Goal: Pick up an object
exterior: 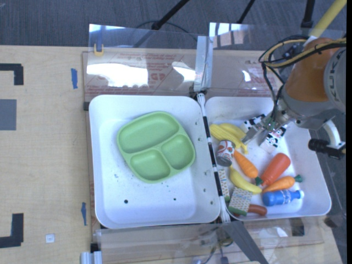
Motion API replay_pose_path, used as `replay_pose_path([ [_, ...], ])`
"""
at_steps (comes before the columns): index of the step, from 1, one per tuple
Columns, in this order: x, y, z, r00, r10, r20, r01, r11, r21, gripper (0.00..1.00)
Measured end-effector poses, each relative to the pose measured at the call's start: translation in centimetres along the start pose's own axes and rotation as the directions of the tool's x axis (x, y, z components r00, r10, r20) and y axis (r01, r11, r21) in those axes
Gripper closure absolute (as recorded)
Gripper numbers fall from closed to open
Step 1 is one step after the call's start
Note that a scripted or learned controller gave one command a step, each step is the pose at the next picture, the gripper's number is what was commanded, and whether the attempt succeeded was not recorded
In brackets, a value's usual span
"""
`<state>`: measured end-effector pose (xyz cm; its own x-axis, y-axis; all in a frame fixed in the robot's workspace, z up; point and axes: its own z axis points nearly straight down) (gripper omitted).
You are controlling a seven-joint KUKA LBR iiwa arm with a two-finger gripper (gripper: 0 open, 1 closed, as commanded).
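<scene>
Well to the left of the gripper (258, 133) we see a green three-compartment plate (155, 146) lying in the left white bin (110, 202). Beyond the gripper, toward the view's top, clear panels (143, 65) stand along the bins' far edge. Farther left than the plate, we find blue tape strips (74, 78) and black marks (15, 73) on the wooden bench (44, 164).

- We see a pale wooden bench top (44, 164) spreading from nine o'clock down to seven o'clock.
- Black angular markings (12, 73) sit on it near nine and seven o'clock, beside a grey square (7, 115).
- Strips of blue tape (74, 77) lie at ten and seven o'clock.
- Dark grey carpet (82, 4) runs across twelve o'clock.
- Black stand legs (181, 3) cross that floor toward one o'clock.
- Clear panels (143, 59) stand upright at twelve o'clock, catching bright glare.
- A yellow pole (331, 12) slants in at two o'clock.
</scene>
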<state>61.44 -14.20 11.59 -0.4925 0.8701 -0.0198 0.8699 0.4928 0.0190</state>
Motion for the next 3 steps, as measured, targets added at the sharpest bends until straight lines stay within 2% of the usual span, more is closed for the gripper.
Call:
replay_pose_path([
  [1, 7.2, -11.1, 2.6, 0.995, 0.101, -0.014, -0.1, 0.995, 0.016, 0.0],
  [2, 5.5, -4.6, -5.8, 0.998, -0.064, -0.019, 0.065, 0.998, 0.016, 0.0],
  [3, -1.0, -3.4, -1.3, 0.952, -0.306, -0.019, 0.307, 0.952, 0.009, 0.0],
])
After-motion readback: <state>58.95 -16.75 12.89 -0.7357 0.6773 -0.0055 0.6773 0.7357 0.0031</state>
